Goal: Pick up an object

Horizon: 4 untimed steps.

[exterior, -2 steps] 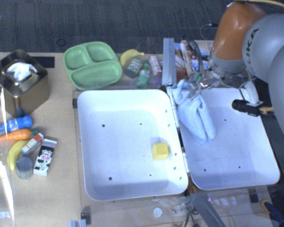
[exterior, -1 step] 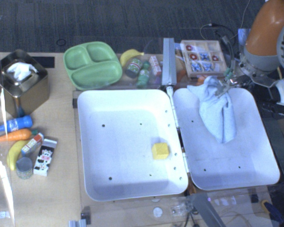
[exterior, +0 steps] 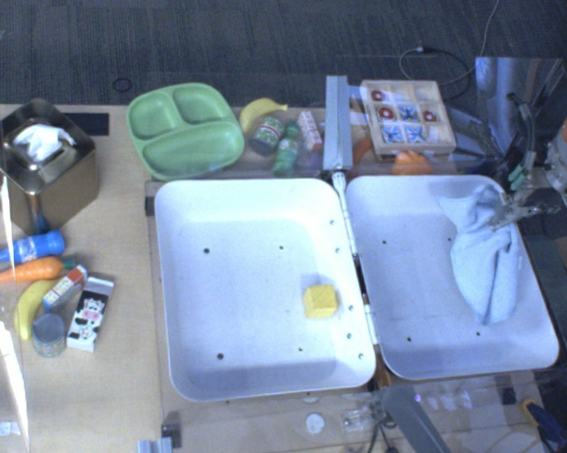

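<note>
Leftmost on the surface (exterior: 127,303), near its far left corner, stands an open brown box (exterior: 42,175) with something white crumpled inside. Just in front of it, along the left edge, lie a blue and white tube (exterior: 26,249), a toy carrot (exterior: 27,270), a toy banana (exterior: 26,307), a small marker-like stick (exterior: 63,288), a grey round lid or cap (exterior: 47,330) and a small black and white carton (exterior: 88,312), all close together. Along the far edge, a green divided plate (exterior: 185,128) rests behind the left bin (exterior: 258,288), and beside it a second yellow banana (exterior: 260,111) and some small bottles (exterior: 278,141) sit in a cluster that is hard to make out. The left bin holds one yellow sponge block (exterior: 321,301), lying near the bin's right wall and toward its front edge. Behind the right bin (exterior: 408,281), at the far edge, a wooden tic-tac-toe board (exterior: 406,119) lies flat, with something orange (exterior: 409,161) just in front of it. Inside the right bin a pale blue cloth (exterior: 485,254) is bunched against the right wall, its upper end drawn up toward the far right corner. There the end effector (exterior: 511,211) meets the cloth's raised tip, but whether its fingers are wide, narrow or pinching the fabric cannot be told from this angle.
</note>
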{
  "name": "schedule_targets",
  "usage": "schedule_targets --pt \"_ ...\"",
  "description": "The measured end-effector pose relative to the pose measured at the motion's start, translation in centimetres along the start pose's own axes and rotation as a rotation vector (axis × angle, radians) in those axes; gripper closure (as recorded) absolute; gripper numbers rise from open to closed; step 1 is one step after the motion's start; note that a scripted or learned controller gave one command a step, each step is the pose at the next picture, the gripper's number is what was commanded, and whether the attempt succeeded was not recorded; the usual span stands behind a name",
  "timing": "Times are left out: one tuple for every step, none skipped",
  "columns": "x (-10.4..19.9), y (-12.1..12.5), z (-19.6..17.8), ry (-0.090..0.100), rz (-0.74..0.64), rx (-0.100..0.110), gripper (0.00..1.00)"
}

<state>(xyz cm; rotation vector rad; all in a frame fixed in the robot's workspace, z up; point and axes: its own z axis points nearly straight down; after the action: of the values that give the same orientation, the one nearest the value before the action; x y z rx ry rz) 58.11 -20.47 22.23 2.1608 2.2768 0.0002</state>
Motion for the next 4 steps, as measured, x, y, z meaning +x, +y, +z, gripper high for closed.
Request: schedule_targets --pt "-0.1 0.8 0.5 0.000 0.005 0.000 1.00" --pt "8.1 6.7 1.8 0.002 -0.027 0.002 1.00" --pt "-0.1 9.0 -2.0 -0.001 0.002 -0.002 1.00" --pt "6.2 9.2 0.9 0.002 -0.075 0.003 1.00"
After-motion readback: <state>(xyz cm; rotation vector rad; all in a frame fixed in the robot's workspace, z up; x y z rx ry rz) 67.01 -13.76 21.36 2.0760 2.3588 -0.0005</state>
